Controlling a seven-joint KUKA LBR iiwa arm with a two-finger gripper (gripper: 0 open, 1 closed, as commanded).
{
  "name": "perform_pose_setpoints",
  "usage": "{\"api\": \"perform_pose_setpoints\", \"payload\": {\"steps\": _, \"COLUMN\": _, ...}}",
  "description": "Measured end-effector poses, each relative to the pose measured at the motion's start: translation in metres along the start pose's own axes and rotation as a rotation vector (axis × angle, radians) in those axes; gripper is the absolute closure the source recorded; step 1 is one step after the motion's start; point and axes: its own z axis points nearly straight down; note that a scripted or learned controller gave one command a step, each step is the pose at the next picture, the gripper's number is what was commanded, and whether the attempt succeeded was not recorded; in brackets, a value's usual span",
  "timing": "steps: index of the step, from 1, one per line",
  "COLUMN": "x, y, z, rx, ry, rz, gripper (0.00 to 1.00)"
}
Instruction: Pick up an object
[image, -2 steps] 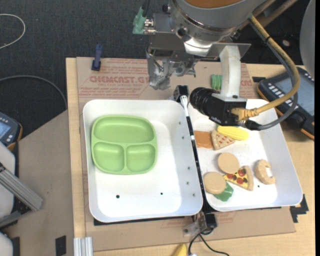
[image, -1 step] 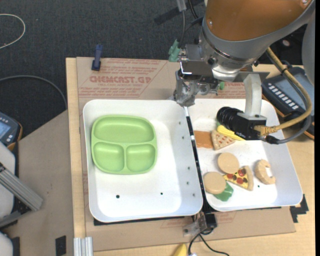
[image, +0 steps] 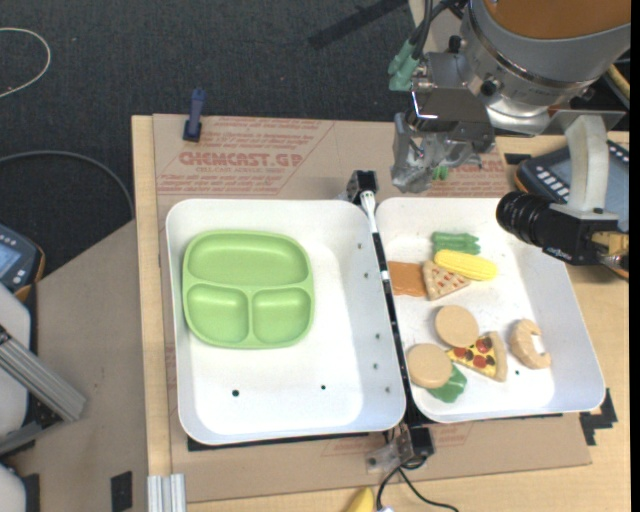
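We hover our two-finger metal gripper (image: 425, 172) above the right white bin's (image: 570, 300) twelve-o'clock rim; its grip state we cannot tell. The yellow plastic corn cob (image: 466, 264) lies below, likely our nearest target.

We are counting two white bins: left bin (image: 200, 400) and right bin (image: 575, 380). We are seeing one green divided plate (image: 247, 289) with three compartments in the left bin. In the right bin we are counting two pizza slices (image: 445, 281) (image: 481, 355), two round tan discs (image: 456, 325) (image: 430, 366), one corn cob (image: 465, 264), two green pieces (image: 455, 241) (image: 452, 388), one orange square (image: 405, 278), and one bitten donut-like piece (image: 528, 343). That is making nine toy foods.
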Motion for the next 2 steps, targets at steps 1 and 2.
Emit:
{"api": "perform_pose_setpoints", "payload": {"steps": 1, "x": -0.036, "y": -0.009, "z": 0.056, "rx": 0.016, "ry": -0.005, "rz": 0.003, "gripper": 1.0}}
{"api": "perform_pose_setpoints", "payload": {"steps": 2, "x": 0.006, "y": -0.012, "z": 0.191, "rx": 0.025, "ry": -0.007, "rz": -0.005, "gripper": 1.0}}
